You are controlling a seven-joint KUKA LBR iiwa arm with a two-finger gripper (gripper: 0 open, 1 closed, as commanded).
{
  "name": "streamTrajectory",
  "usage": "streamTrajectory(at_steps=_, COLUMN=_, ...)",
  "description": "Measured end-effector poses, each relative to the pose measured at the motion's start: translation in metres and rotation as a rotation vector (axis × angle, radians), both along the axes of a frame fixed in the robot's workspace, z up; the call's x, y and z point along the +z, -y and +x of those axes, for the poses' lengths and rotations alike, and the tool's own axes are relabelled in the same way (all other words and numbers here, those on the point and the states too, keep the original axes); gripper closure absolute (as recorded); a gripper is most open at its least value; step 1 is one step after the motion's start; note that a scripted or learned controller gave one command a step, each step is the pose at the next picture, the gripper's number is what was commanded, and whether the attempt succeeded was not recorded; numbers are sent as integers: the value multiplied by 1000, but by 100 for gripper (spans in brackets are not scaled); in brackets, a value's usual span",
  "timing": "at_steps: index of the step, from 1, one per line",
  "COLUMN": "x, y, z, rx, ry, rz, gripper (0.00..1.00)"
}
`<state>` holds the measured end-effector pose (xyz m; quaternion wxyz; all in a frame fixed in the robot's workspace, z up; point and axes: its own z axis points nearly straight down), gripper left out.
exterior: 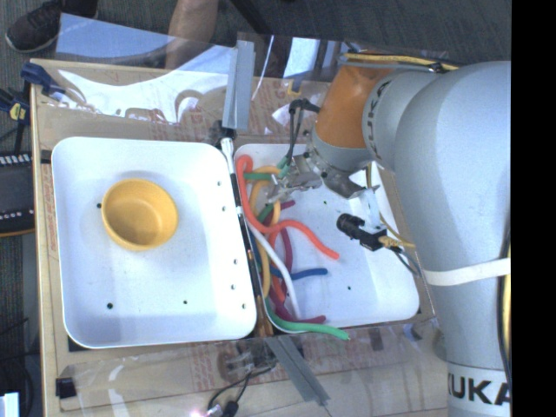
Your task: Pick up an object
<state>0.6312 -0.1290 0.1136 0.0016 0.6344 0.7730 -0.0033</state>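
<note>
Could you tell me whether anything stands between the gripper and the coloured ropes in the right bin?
Nothing visible does: the gripper sits directly over the tangled ropes at the right bin's far left corner.

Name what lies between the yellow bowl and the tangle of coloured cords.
In the camera view, bare white floor of the left bin, then the two bins' adjoining rims, separate the yellow bowl from the cords.

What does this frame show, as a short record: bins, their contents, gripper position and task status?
left bin: holds one yellow bowl, upright, toward its left side
right bin: holds a tangle of coloured ropes (orange, red, white, blue, green), mostly along its left half
gripper: low over the upper left of the right bin, at the top of the rope pile
grasp: cannot tell; fingers too cluttered to read
task status: nothing visibly lifted yet
</note>
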Motion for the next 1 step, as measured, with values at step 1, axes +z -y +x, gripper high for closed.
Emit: streamTrajectory(at_steps=1, x=0, y=0, z=0, rx=1, ry=0, rz=0, gripper=0)
